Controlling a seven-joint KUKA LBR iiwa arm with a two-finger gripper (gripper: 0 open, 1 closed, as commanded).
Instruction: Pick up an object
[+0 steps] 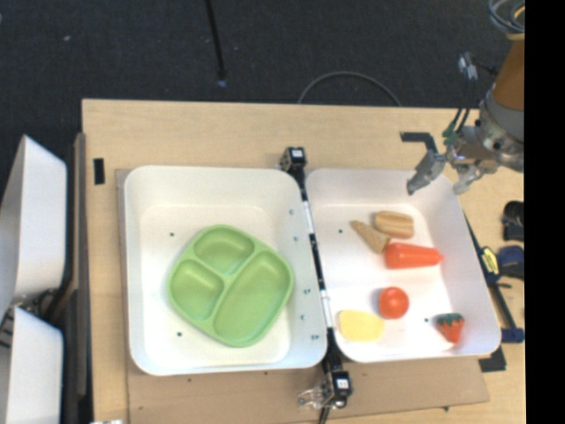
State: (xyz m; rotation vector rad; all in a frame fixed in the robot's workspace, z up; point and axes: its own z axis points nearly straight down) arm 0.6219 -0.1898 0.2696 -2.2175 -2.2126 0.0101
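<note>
Two white bins sit side by side on the wooden counter (221,131). The left bin (159,193) holds a green divided plate (231,285), three compartments, lying flat near the bin's middle.

The right bin (353,193) holds all the small objects. Taking the orange carrot (411,255) as the landmark: a tan bread roll (394,223) lies just above it, a small tan cone-shaped piece (369,235) just to its upper left, touching or nearly touching the roll. A red tomato (394,303) sits below the carrot, apart from it. A yellow lemon-like piece (360,325) is below and left of the carrot, near the bin's front left corner. A strawberry (451,327) with a green top is below and right of the carrot, near the front right corner.

The pincer (444,176) hangs over the right bin's far right corner, well above and right of the carrot. Its two fingers are spread apart with nothing between them. No object touches it. The arm (505,104) comes in from the right edge, grey wrist with an orange section above.

Some dark clips and a blue-yellow item (505,259) lie on the counter right of the carrot, outside the bin.
</note>
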